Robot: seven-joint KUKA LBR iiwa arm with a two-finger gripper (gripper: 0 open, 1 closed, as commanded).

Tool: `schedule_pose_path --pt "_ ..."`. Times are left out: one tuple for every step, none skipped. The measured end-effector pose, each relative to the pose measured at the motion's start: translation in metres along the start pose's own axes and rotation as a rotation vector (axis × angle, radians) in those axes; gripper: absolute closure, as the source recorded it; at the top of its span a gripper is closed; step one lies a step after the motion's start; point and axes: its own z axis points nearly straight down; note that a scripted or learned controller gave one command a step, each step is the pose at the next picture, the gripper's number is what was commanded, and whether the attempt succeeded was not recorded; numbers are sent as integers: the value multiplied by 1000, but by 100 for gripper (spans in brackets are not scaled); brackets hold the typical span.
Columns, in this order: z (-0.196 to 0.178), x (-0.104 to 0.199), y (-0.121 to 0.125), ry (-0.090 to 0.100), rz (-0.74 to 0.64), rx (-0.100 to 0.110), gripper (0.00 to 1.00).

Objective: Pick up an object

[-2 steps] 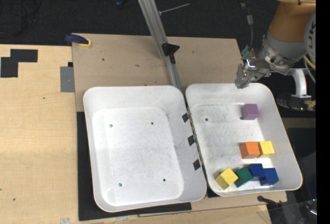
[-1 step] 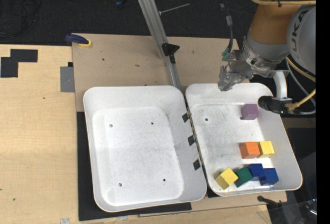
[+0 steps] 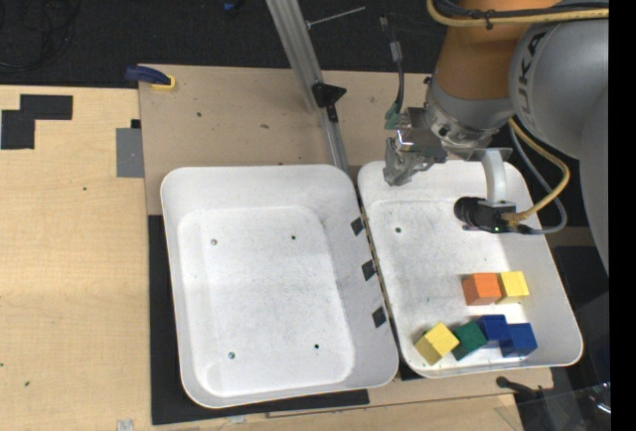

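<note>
Just one camera here, fixed up high, looking down at a slant from a fair way off, taking in both bins (image 3: 263, 285) with the arm (image 3: 517, 52) coming in from the right.

Tan wooden bench (image 3: 70, 220), dark floor (image 3: 149, 2) behind, aluminium rail (image 3: 288, 22) slanting.
</note>
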Motion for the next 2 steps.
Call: schedule_pose_path --pt "12 56 -19 0 -1 1 100" --pt "24 110 -29 -1 -1 1 100"
